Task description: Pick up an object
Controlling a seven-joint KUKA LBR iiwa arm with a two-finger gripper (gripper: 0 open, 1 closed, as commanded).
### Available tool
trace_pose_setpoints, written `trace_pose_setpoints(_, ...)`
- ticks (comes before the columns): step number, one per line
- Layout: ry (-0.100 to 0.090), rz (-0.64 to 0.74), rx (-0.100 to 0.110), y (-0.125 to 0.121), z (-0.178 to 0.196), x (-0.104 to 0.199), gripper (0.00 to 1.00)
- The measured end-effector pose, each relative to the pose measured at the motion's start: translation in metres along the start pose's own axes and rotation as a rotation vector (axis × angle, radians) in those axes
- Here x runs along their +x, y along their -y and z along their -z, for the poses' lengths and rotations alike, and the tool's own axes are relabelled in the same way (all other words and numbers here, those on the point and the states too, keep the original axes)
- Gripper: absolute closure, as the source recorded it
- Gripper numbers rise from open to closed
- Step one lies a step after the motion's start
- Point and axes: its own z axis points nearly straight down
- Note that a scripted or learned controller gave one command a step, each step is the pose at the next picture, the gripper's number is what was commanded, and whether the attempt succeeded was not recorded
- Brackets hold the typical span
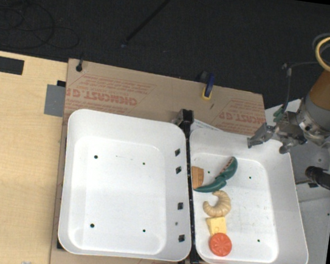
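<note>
At the far left, the pale wooden table [8, 154] carries a few dark flat patches and a sheet of brown cardboard [140, 91] printed with red lettering, on which both bins sit. The left bin [84, 141] is a shallow white tray with small dark dots in its floor. A black clamp strip [183, 180] runs along the seam where it meets the right bin [283, 201]. Just inside that seam lies a small brown block [196, 177], touching the lower end of a curved green piece [222, 175] that arcs up and to the right. Below it sits a tan croissant-shaped toy [218, 202], then a yellow block [216, 224] just beside it, and a round red-orange disc [220, 245] touching the yellow block's lower corner. All these things rest on the bin floor in its left half. At the upper right, the arm's pincer [272, 137] hangs over the bin's far right corner, its two fingers spread apart with nothing between them, well apart from the cluster of things.
</note>
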Motion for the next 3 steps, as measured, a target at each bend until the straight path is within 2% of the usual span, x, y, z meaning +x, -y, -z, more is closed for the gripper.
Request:
trace_pose_setpoints(1,-0.006,0.005,0.011,0.05,0.047,0.049,0.0)
trace_pose_setpoints(2,-0.006,0.003,0.013,0.124,0.097,0.069,0.0)
trace_pose_setpoints(3,-0.009,0.003,0.032,0.169,-0.072,0.094,0.0)
